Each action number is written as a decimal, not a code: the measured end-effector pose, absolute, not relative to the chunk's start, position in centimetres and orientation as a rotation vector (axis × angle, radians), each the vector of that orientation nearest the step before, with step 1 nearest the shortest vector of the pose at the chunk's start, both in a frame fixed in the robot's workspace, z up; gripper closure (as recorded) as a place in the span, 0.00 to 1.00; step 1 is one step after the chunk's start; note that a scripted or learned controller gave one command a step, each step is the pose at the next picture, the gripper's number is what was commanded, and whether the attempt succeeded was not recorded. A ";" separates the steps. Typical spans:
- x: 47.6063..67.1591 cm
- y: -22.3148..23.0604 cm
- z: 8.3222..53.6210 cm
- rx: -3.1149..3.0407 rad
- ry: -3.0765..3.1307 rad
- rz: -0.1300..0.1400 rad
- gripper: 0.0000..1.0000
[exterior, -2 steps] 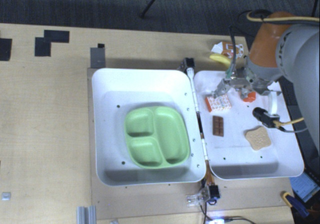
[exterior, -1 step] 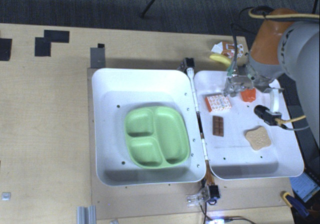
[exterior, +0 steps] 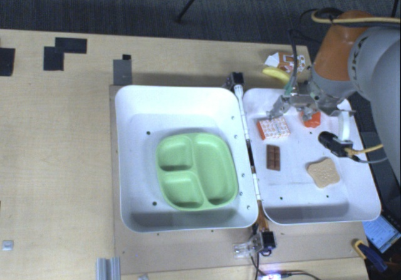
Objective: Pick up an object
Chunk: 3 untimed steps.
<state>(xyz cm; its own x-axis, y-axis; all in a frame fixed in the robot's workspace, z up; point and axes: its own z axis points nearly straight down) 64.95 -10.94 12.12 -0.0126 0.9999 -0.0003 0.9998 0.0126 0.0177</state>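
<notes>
Bread slice (exterior: 323,172) near right bin (exterior: 313,210) front edge; gripper (exterior: 294,104) over back edge, fingers spread, holding nothing. Drop straight onto checkered packet (exterior: 274,128), center it before closing.

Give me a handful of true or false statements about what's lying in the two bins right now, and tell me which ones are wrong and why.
1. The green divided tray sits in the left bin. True.
2. The brown chocolate bar lies in the left bin. False: it lies in the right bin, below the red and white checkered block.
3. The toast slice is in the right bin. True.
4. The gripper is over the green divided tray. False: it is over the upper part of the right bin.
5. The green divided tray has three compartments. True.
6. The toast slice is touching the brown chocolate bar. False: bare bin floor separates them.
</notes>
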 end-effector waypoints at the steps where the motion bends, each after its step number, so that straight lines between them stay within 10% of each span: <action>1: 57.5 -9.4 8.6 2.216 2.222 0.004 0.00; 2: 57.7 -9.4 9.8 2.211 2.221 0.011 1.00; 3: 52.7 -5.2 18.5 2.215 2.225 0.005 1.00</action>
